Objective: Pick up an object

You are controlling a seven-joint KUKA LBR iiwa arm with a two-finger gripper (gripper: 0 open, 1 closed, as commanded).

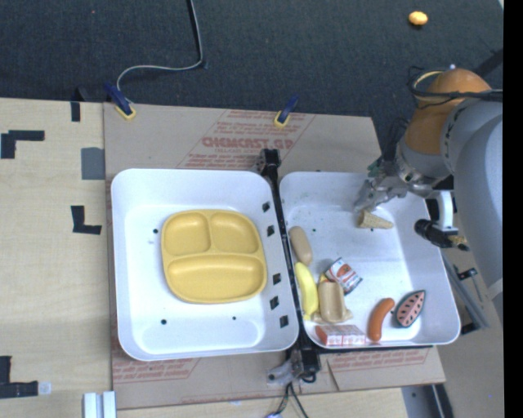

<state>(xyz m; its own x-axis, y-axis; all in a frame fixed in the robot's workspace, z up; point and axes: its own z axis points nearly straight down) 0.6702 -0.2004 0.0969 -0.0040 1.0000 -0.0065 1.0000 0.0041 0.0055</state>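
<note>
Grey arm with orange band [441, 114] reaches in from right; two-finger gripper [373, 202] low over upper part of right shallow white bin [425, 269], just above a tan wedge-shaped piece [376, 220]. Same bin: yellow banana [306, 290], tan bread roll [301, 243], orange sausage [380, 318], red-white packet [344, 275]. Left white bin [135, 245] holds yellow three-compartment plastic tray [214, 255].

A yellow divided tray [214, 254] lies in the left white bin [131, 269]. Both bins rest on a cardboard sheet [204, 143] held by two blue-and-yellow clamps [120, 101] at its far edge. A white cable [167, 57] loops across the dark floor [327, 49], and a small orange ball [417, 18] lies there too.
</note>
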